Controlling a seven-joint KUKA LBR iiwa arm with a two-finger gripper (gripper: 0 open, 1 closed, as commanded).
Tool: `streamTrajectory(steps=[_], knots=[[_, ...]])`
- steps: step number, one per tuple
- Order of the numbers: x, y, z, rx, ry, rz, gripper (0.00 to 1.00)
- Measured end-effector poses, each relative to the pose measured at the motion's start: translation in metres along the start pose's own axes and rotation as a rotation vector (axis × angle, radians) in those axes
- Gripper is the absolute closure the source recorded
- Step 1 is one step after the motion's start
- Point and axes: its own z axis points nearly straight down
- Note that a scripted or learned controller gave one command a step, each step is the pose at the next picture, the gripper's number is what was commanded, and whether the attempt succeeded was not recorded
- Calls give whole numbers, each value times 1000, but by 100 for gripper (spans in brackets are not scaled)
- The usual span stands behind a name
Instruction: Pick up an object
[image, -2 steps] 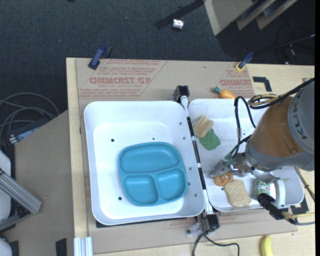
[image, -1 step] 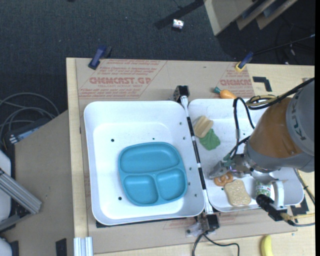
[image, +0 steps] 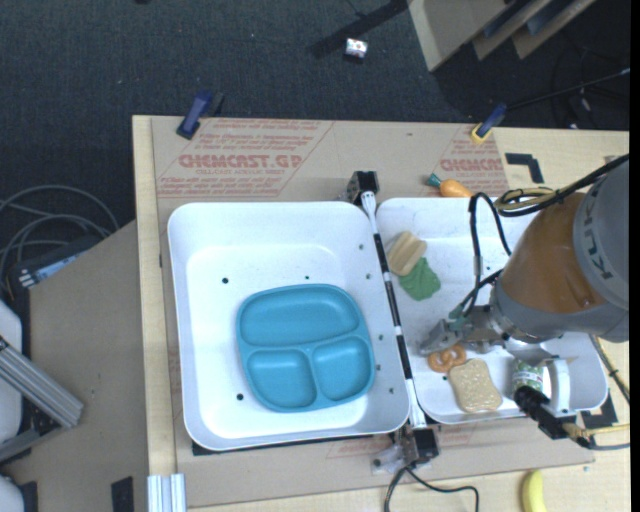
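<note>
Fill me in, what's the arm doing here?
The arm is reaching into the right bin, gripper low by the pretzel, above the cracker. Nothing visibly held. A tan piece and green piece lie further back. The left bin has a blue tray.

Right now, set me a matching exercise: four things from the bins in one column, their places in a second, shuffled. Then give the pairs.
Things:
1. blue divided tray
2. green piece
3. pretzel
4. cracker

Places:
A. right bin, under the tan piece
B. left bin
C. right bin, nearest its front rim
D. right bin, beside the gripper

Pairs: 1-B, 2-A, 3-D, 4-C
</note>
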Motion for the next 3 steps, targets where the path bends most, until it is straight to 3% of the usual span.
streamTrajectory(steps=[1,2,3], knots=[[6,-11,0,2,1,0,0],[2,6,0,0,-1,0,0],[4,-11,0,2,1,0,0]])
